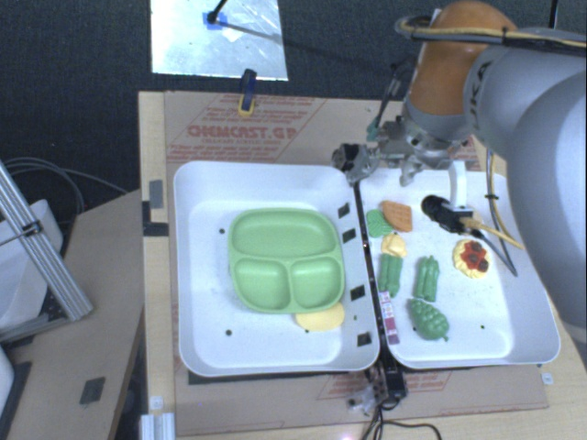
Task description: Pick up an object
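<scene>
We find the gripper poised over the far edge of the right bin; whether it is released or clenched we cannot tell, and we see nothing held. The candidate objects lie below and near it in that bin: an orange wedge, a yellow piece, green vegetables and a small pizza. We judge the pizza the soundest target, since it lies apart from its neighbours, and we advise a straight descent centred on it, clear of the bin wall

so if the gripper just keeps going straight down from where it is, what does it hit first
Probably the white floor of the right bin near its far edge, just beyond the orange cracker-like piece; depth is hard to judge from this slanted view.
</scene>
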`<move>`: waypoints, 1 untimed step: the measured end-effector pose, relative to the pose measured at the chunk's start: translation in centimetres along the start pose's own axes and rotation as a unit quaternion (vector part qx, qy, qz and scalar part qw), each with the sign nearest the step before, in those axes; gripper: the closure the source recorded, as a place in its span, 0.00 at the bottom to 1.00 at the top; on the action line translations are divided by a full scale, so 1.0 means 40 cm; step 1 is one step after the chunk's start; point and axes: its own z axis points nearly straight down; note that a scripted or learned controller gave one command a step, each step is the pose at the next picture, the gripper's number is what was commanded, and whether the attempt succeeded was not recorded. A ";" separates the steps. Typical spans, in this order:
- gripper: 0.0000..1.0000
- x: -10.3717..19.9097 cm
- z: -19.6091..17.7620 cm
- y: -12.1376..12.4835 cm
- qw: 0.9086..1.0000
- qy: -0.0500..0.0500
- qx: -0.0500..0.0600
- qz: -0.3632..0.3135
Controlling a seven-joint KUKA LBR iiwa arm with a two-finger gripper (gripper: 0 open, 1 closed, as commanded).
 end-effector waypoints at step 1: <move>0.00 0.212 -0.004 -0.091 1.000 0.001 0.002 0.000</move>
